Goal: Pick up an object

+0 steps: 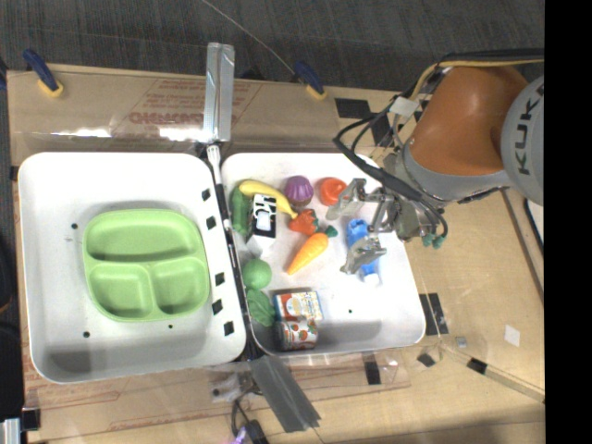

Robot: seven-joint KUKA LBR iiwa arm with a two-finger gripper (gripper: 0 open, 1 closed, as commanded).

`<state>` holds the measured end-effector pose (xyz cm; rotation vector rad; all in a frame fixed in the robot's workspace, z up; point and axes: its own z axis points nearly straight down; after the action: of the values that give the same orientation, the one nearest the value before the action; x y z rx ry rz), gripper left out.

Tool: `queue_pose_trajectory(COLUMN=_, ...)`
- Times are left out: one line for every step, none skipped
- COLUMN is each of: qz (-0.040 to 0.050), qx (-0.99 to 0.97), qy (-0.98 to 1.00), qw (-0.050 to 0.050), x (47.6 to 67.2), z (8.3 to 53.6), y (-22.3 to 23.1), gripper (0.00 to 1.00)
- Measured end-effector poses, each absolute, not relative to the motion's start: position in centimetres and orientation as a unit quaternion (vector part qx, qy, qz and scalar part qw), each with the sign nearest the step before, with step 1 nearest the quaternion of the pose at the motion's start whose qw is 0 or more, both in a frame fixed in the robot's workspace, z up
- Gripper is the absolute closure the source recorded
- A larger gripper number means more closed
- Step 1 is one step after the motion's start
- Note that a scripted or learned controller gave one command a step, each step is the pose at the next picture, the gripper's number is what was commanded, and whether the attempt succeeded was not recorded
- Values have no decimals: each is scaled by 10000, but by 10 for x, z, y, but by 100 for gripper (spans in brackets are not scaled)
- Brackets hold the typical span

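Observation:
My gripper (357,227) hangs low over the right side of the right bin (398,313), reaching in from the right. Its two metal fingers (351,196) stand apart, open, one toward the back and one toward the front. A small blue object (358,233) lies between them on the bin floor, with its blue end (372,273) poking out past the front finger. I see no squeeze on it. An orange carrot (308,252) lies just left of the gripper.
The right bin also holds a banana (258,192), a purple vegetable (298,190), a red-orange tomato (331,190), a black-and-white box (265,219), a green ball (256,273) and a food can (298,318). A green divided tray (145,264) lies in the left bin (46,192).

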<state>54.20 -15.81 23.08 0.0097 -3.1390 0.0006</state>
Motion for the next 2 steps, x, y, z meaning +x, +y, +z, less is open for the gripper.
queue_pose_trajectory(qz=21, qx=1211, qy=-9926, qw=-66, x=531, z=98, y=-124, gripper=0)
queue_pose_trajectory(qz=21, qx=1518, qy=-9884, qw=-23, x=551, z=98, y=-112, gripper=0)
